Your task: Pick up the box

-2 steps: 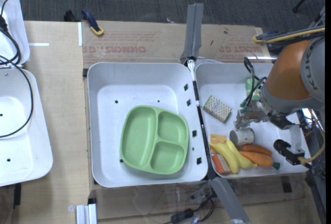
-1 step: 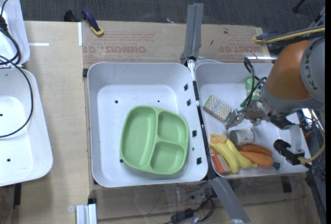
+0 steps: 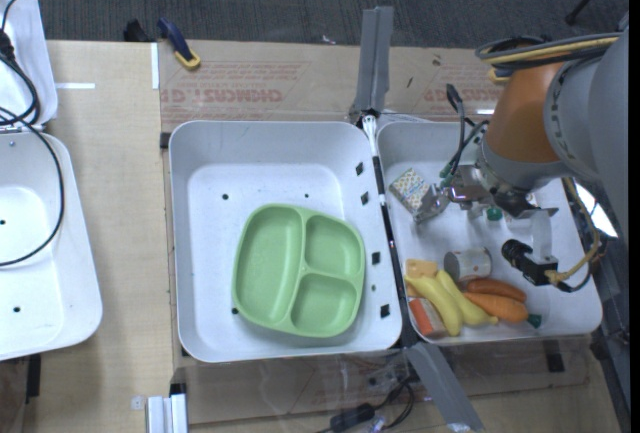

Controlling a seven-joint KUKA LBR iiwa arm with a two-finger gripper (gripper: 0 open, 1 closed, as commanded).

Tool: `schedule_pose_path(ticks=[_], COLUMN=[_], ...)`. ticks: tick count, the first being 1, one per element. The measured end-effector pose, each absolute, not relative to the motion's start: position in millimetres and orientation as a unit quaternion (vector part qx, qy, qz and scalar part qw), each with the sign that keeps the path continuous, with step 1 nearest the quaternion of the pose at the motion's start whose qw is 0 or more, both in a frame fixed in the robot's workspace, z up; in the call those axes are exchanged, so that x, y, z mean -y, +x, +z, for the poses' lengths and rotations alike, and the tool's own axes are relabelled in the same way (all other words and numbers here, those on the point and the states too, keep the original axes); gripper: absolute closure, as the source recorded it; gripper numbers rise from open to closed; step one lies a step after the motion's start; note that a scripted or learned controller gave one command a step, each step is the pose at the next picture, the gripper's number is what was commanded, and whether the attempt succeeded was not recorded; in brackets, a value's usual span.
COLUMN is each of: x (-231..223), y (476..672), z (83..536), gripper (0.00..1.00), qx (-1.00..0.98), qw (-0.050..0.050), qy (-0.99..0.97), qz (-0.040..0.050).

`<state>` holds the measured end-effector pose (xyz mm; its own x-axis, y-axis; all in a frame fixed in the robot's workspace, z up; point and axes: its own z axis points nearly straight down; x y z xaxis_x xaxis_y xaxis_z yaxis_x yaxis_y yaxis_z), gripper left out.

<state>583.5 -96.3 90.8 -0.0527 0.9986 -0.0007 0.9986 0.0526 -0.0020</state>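
Two white bins share the bench; in the right bin [image 3: 575, 316] the box [image 3: 407, 187] lies just left of the gripper [image 3: 436, 205], whose grip state I cannot tell.

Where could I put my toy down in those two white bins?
The left white bin has bare floor above and left of the green divided plastic plate. The right white bin is crowded: small patterned box, pincer, grey can, yellow banana and orange carrot.

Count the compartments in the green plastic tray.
3. The green plastic divided tray lies in the left white bin: one long compartment on its left side, two smaller ones stacked on its right.
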Motion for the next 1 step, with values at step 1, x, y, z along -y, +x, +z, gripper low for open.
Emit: schedule_pose_path(ticks=[1], x=[102.1], y=[659.0], z=[92.2], gripper=[0.00], qx=[0.752], qw=[0.000], qy=[-0.659], qz=[0.0006])
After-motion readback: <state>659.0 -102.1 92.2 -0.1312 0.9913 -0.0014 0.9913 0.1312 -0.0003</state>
